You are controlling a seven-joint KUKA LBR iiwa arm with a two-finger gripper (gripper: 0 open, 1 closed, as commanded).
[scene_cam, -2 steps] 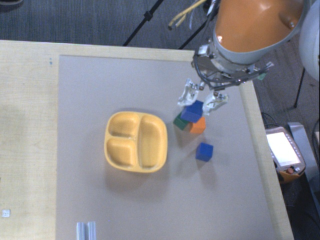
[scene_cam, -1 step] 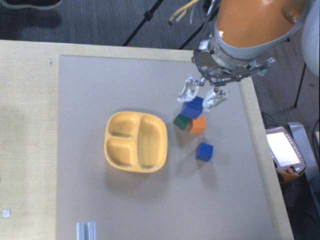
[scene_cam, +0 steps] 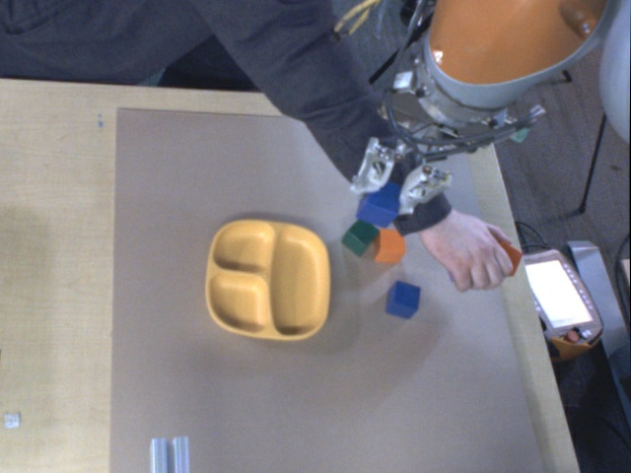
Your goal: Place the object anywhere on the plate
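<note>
A single fixed camera is mounted above the counter [scene_cam: 59, 264] and looks down at a slant. The brown work surface [scene_cam: 197, 392] spans most of the frame at moderate range. The far edge lies toward the top of the frame, the near edge toward the bottom. The arm's orange band [scene_cam: 503, 18] enters at upper right, close beneath the lens. Floor [scene_cam: 552, 166] shows at right.
</note>
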